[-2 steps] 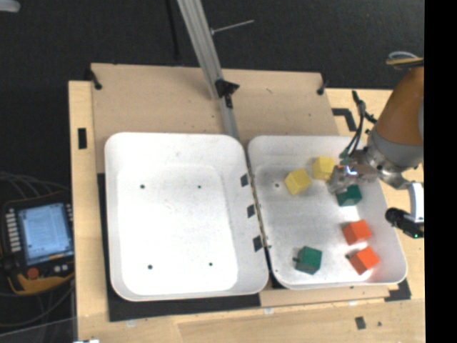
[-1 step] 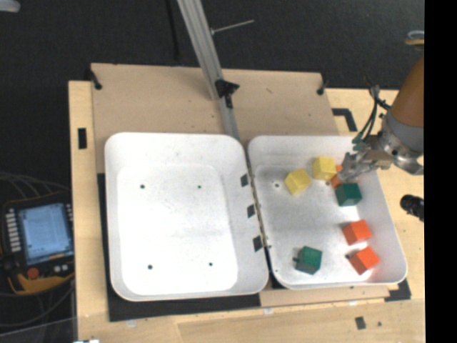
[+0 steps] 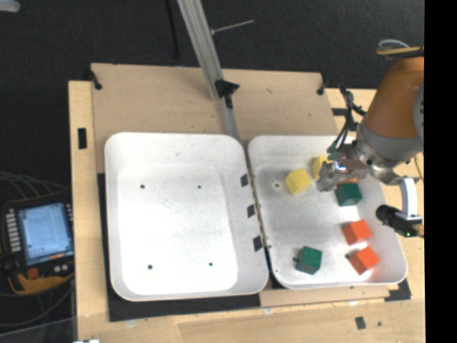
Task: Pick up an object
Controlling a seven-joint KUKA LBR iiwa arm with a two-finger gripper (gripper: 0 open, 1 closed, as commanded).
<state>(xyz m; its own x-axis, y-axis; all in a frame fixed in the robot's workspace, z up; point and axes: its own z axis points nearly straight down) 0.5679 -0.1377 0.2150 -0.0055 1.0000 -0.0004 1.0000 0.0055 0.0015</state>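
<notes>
In the right bin [image 3: 285,277], toward the right of the frame, lie the loose blocks. A yellow block [image 3: 298,182] sits in the upper middle of that bin, and a second, smaller yellow piece [image 3: 317,167] shows just up and right of it, partly covered by the gripper [image 3: 333,174]. The gripper hangs low over the upper part of this bin, between the yellow pieces and a green block [image 3: 348,194] that lies just below and right of it; whether it touches any of them cannot be told. Its claw is too blurred and too hidden under the wrist to judge, so whether it is spread, pressed together or pinching something cannot be told. Lower down, near the right wall of the bin, an orange block [image 3: 356,231] lies above another orange block [image 3: 363,260], the two close but apart. A second green block [image 3: 308,260] rests near the bin's lower edge, well apart from the orange pair. The arm [image 3: 396,116] enters from the right edge of the frame, its orange band above the grey wrist. The left bin [image 3: 178,213] sits just beside the right one, their walls meeting along the middle of the frame. Both bins rest on a pale wooden bench [image 3: 178,98]. A slanted metal pole [image 3: 203,41] runs from the top of the frame down to the bins' upper edge. At the lower left, off the bench, a handheld pendant [image 3: 39,238] with a lit screen lies on the dark floor.
</notes>
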